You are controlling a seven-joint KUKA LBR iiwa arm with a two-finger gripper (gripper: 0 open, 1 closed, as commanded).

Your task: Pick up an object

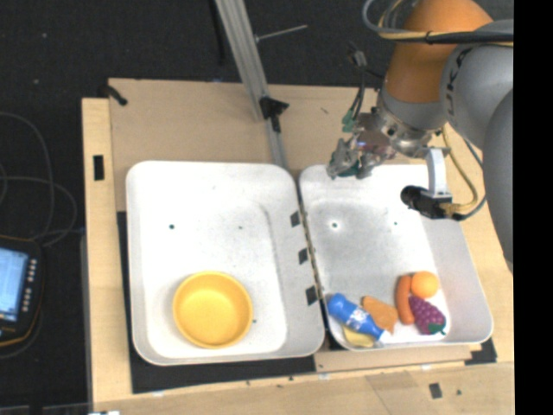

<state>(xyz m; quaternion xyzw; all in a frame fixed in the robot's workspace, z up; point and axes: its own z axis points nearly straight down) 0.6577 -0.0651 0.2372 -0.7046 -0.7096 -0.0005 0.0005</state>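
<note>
My gripper [349, 164] hangs over the far left corner of the right bin [380, 232], well above its floor, with nothing visible between its fingers. Several small toys lie along the near edge of that bin: a blue bottle [350, 312], a yellow piece [361, 339], an orange carrot-like piece [380, 311], a red-orange stick [403, 296], an orange ball [424, 284] and purple grapes [429, 313]. A yellow bowl [212, 309] sits in the near part of the left bin [207, 223]. The gripper is far from all of these.
A grey metal post [246, 54] slants up from behind the bins' shared edge. Black clips [304, 255] line the divide between the bins. A tablet [13, 288] with cables lies off the bench at left. A black cable plug [423, 200] hangs beside the wrist.
</note>
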